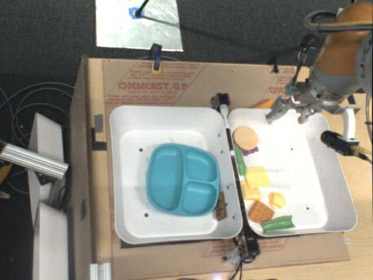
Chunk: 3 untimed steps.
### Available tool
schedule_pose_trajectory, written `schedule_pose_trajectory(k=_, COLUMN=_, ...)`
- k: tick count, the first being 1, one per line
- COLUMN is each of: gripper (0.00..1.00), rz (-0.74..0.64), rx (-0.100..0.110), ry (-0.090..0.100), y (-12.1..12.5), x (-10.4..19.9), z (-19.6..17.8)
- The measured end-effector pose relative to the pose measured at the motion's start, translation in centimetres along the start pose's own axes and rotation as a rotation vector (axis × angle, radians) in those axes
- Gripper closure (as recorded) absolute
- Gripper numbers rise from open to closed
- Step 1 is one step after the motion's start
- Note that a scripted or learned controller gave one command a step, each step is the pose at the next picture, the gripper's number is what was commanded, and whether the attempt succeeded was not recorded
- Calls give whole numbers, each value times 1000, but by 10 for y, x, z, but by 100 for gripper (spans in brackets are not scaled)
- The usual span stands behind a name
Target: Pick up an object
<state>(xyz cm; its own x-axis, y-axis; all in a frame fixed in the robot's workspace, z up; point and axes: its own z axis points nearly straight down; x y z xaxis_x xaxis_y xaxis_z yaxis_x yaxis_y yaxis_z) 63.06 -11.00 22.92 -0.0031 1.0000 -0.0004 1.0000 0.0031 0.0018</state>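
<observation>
My gripper (289, 115) hangs over the far edge of the right bin (326, 179), its two fingers spread apart with nothing between them. Toy food lies along the bin's left side, well below and left of the gripper: a round tan cookie (245, 137) on a purple piece (252, 151), a thin green stick (239, 161), a yellow block (257, 177), an orange slab (251, 192), a small yellow lump (277, 200), an orange waffle piece (260, 212) and a green bean (277, 223).
The left bin (128, 174) holds a blue divided plate (183, 179) and a small brown item (221, 206) by its right wall. A black clamp (221, 102) sits where the bins meet. A black fitting (337, 143) juts over the right bin's rim.
</observation>
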Motion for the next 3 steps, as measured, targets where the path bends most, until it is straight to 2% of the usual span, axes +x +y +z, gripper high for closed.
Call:
schedule_pose_trajectory(k=1, gripper=0, rz=0, rx=4, ry=2, y=-19, x=24, z=145)
schedule_pose_trajectory(k=2, gripper=0, rz=-2, rx=-3, ry=1, y=12, x=23, z=144)
schedule_pose_trajectory(k=3, gripper=100, rz=-2, rx=-3, ry=1, y=13, x=23, z=134)
